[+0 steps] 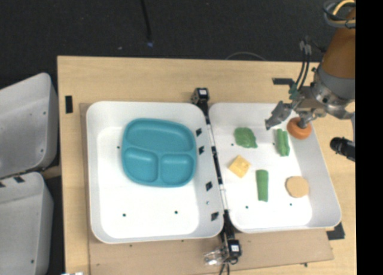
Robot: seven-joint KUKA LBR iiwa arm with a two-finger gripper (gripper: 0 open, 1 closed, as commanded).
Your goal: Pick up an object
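You can't tell how the gripper (291, 117) jaws stand; it partly hides an orange piece (298, 129) in the right bin (323, 205).

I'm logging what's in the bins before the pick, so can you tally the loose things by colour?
Green: 3, a leafy green piece, a short green stick and a longer green stick.
Yellow: 1, a cheese-like yellow wedge.
Tan: 1, a round tan disc.
Orange: 1, a small orange object by the gripper.
Teal: 1, a divided teal plate.
Total: 7

Teal plate (159, 151), three green pieces (245, 137), yellow block (239, 166), tan disc (297, 186), perhaps orange ball (298, 129), white bins (102, 220).
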